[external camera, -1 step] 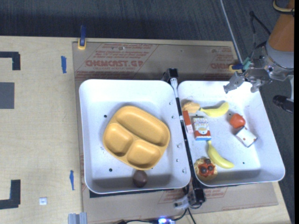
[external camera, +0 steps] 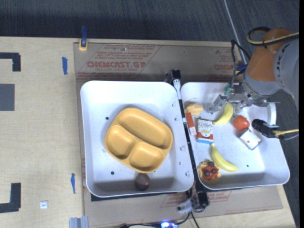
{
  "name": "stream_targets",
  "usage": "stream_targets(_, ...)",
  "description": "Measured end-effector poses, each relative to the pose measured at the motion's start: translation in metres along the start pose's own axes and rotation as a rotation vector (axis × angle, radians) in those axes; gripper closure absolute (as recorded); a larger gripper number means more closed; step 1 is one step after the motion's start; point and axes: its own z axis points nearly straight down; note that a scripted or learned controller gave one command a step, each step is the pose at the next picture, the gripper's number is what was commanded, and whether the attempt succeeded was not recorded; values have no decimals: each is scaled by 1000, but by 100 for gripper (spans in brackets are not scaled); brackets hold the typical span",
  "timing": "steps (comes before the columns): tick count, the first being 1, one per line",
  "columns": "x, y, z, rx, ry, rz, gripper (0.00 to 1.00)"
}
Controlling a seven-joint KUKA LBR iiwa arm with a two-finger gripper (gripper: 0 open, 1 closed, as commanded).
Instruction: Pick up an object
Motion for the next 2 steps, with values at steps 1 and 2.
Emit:
stream_targets(1, 0, 1, -11, -4, -1, -1, 100)
stream_targets(2, 45, -38, -92, 0, 0, 0, 100)
